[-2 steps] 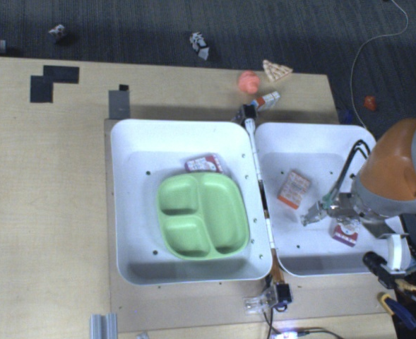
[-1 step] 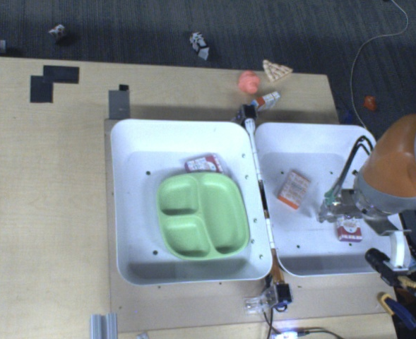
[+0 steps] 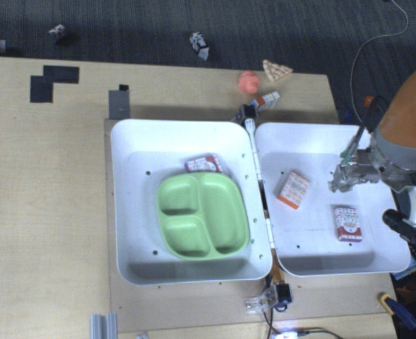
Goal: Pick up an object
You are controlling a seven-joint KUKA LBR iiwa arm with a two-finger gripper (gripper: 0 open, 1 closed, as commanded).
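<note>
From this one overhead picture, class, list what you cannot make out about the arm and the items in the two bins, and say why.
- Gripper, camera view: too small and blurred to judge its state.
- Red-and-white packet, left bin: partly covered by the green divided tray; print unreadable.
- Orange box and red carton, right bin: labels too small to read.
- Arm: cut off by the right edge.

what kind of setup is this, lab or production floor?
Most likely a robotics lab's pick-test bench. Two white bins sit side by side on a wooden bench, holding a green divided tray and small packets, with loose test objects on the carpet beyond.
</note>
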